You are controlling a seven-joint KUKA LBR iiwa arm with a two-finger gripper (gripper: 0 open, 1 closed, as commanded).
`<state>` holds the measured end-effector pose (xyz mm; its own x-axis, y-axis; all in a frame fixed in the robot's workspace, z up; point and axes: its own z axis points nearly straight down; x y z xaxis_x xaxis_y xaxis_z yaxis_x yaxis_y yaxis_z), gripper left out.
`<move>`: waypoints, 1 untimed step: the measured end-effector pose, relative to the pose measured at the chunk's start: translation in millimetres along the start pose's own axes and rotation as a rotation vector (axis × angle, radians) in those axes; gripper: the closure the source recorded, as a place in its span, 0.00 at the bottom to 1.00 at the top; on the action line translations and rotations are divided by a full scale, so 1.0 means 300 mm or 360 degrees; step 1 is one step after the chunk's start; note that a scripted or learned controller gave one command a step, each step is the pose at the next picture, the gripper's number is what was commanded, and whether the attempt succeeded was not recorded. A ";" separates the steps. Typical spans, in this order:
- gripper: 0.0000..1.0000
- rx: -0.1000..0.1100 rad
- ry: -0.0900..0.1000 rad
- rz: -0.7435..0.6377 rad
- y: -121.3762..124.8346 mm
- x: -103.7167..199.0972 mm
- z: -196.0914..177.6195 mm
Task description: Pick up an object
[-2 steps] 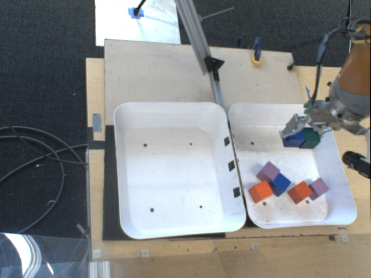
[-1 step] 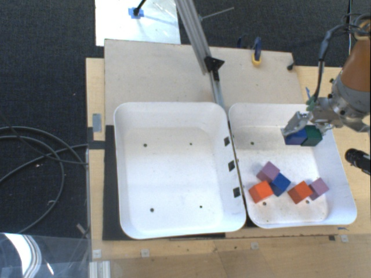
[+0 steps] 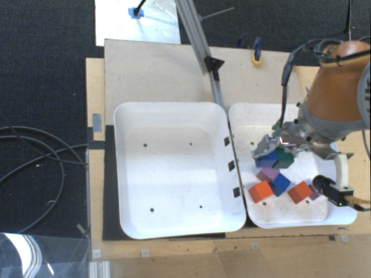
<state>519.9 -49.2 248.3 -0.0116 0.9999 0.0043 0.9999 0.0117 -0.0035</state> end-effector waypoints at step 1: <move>1.00 -0.0003 -0.0001 -0.0003 0.052 0.331 0.066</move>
